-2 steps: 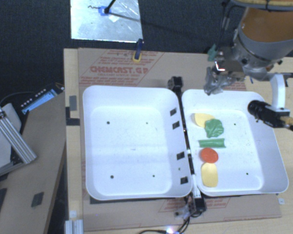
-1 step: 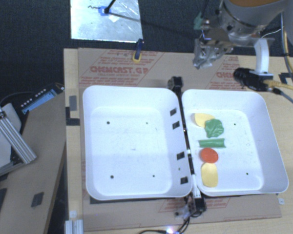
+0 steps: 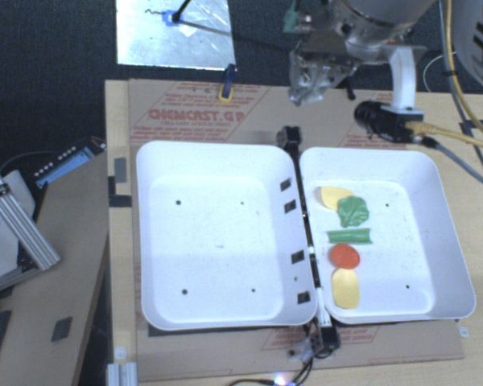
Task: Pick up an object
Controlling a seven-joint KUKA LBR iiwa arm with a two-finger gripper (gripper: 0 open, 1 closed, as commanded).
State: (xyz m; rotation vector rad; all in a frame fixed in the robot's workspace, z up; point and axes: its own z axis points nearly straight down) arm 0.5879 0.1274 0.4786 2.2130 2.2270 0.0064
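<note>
The gripper (image 3: 312, 87) is hanging at the 12 o'clock side of the view, above the cardboard sheet (image 3: 195, 112) and beyond the far rims of the 2 bins. Whether the claw is spread or pressed together cannot be told from this angle. Nothing is showing between it and the bench.

The right bin (image 3: 443, 207) is holding 5 objects, all lying in its 9 o'clock half, close to the wall shared with the left bin (image 3: 157, 167). They are forming a column running from 12 o'clock to 6 o'clock:

1. A pale yellow piece (image 3: 332, 196) is lying at the 12 o'clock end.
2. A green leafy piece (image 3: 354, 211) is overlapping its 4 o'clock edge.
3. A green bar (image 3: 350, 236) is lying crosswise just beyond.
4. A red-orange round piece (image 3: 344, 256) is sitting at 6 o'clock of the bar.
5. A yellow oval piece (image 3: 346, 287) is touching the round piece at the 6 o'clock end.

A silver square sheet (image 3: 175, 20) is lying at 11 o'clock, well apart from the bins.
</note>
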